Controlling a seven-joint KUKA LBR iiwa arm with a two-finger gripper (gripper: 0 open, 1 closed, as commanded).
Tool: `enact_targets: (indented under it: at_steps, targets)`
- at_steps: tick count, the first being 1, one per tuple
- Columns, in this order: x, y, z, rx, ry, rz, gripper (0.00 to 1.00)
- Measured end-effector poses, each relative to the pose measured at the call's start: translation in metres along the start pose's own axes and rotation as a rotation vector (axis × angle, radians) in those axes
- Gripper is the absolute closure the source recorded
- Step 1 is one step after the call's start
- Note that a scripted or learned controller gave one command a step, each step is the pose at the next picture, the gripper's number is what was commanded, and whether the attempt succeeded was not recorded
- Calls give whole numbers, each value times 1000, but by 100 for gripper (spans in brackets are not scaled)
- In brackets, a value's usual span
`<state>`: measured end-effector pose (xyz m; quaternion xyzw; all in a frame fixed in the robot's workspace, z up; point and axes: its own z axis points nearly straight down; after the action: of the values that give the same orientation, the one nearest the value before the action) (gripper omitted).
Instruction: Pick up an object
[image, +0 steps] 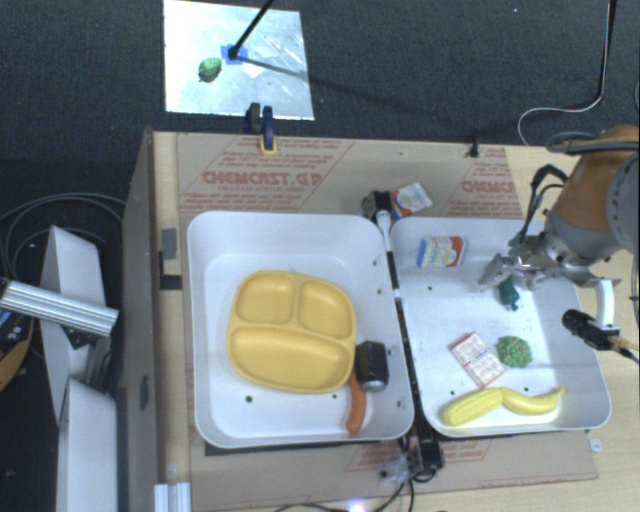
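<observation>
Left bin (215, 330): holds a yellow divided plate (292, 331) at its middle. Just right of the plate, a small black can (372, 364) near the bin's right wall. Below the can, an orange sausage (355, 408) lies along the near edge, close to the plate's near right corner.

Right bin (590, 395): a small white and red carton (440, 252) lies at the far left corner. A red and white packet (477, 359) lies near the middle, with a green bumpy ball (514, 351) just beside it on the right. A yellow banana (500, 404) lies along the near edge, below both.

Outside the bins: a small crumpled wrapper (411, 198) on the tabletop (300, 175), beyond the gap between the bins.

Arm and hand: the hand (508, 285) sits over the far right part of the right bin, well apart from the packet, ball and banana. A small dark teal bit shows at its tip; whether it is a finger or a piece being grasped cannot be told, nor whether the hand is released or clenched.

Progress: no object is visibly lifted; all listed items rest in their bins. By this evidence the pick is not yet shown as done, and a secure grasp and lift are left.
</observation>
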<state>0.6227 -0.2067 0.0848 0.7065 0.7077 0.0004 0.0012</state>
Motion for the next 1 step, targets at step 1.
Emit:
enact_targets:
  at_steps: [1]
  targets:
    - [0, 1, -11, -3, -1, -4, 100]
